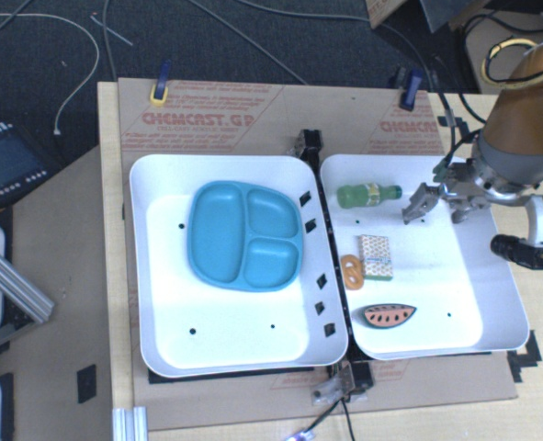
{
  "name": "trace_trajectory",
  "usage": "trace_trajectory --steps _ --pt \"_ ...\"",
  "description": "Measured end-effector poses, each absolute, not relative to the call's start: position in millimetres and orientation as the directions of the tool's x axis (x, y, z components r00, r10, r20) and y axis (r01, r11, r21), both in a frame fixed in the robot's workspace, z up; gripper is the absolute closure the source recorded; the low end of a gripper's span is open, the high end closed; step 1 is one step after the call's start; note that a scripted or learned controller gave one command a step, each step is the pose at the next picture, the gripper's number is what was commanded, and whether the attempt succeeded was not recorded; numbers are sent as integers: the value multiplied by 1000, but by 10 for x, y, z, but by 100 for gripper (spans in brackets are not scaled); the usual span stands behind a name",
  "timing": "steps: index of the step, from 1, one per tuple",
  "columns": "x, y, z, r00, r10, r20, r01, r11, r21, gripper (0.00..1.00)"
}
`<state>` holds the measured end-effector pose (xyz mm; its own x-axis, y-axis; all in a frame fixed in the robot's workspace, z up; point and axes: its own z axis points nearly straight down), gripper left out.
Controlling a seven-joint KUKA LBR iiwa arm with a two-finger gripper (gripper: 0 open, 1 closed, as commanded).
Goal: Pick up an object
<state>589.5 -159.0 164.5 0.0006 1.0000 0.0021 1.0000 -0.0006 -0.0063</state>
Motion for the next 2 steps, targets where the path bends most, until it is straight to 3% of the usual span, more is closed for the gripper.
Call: trace_trajectory --steps 1,2 --pt "5860 -1652 1191 0 1000 2 1000 0 -6 0" --pt "5879 -1652 1334 0 1000 1 1000 0 1 100"
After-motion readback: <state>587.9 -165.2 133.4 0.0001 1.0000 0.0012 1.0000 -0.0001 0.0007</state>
